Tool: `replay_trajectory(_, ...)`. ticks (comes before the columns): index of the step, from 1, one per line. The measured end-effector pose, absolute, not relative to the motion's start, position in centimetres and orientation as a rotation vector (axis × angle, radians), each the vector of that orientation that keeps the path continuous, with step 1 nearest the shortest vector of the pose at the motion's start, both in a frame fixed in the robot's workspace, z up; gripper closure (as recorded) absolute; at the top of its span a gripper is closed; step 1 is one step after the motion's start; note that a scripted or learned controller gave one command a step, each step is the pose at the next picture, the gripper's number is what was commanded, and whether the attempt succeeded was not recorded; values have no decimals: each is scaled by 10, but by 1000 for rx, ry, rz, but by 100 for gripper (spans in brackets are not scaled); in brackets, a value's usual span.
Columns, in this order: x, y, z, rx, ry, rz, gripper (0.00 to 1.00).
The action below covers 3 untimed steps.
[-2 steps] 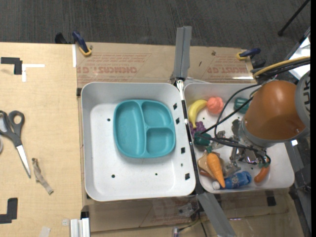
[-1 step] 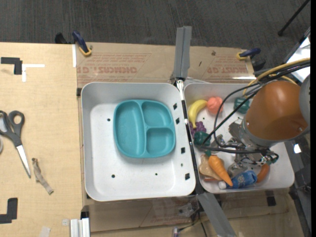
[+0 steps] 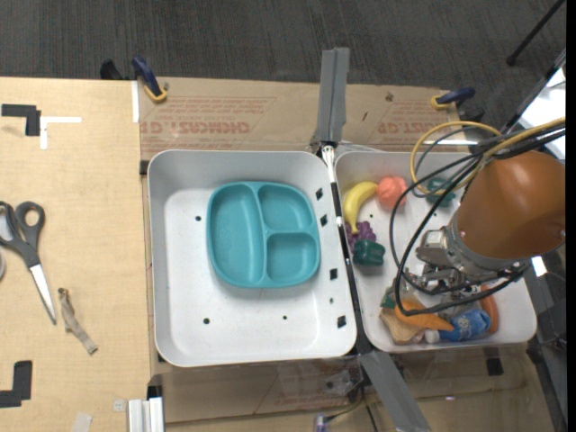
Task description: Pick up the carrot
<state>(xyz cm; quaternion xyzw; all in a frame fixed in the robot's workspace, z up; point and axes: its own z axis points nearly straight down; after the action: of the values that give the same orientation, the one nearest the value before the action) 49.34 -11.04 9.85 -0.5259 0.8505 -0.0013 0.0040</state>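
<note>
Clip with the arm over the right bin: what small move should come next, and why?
Probably a short drop straight down. The hand hangs just above the carrot, which lies flat near the front of the right bin, with a blue item touching it on the right. Nothing shows between the fingers, and whether they are open is unclear, so check that first.

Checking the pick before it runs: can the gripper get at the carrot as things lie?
Probably yes: the gripper hangs right above the carrot in the right bin, though the blue packet and a tan toy crowd it.
</note>
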Motion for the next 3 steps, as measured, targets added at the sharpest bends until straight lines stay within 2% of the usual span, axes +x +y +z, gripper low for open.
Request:
replay_trajectory(1, 485, -105, 97, -1589, 2685, -20, 0)
replay_trajectory(2, 486, -103, 106, -1584, 2685, -15, 100)
replay_trajectory(3, 486, -103, 106, -1584, 2685, -15, 0)
